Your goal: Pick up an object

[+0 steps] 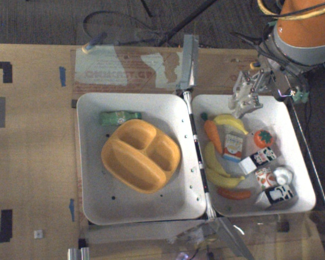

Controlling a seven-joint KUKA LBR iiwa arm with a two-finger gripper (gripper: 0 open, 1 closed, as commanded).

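Camera view shows the end effector [247, 97] hovering over the far rim of the right bin [299, 145], its grip state impossible to tell, with nothing visibly lifted and the small banana [231, 123] lying just below it, so picking remains undone.

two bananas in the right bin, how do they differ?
The upper banana is shorter and lies crosswise near the bin's top, close under the gripper. The lower banana is longer, runs lengthwise down the bin's left side, and touches the carrot. Both are yellow, curved, and lie flat.
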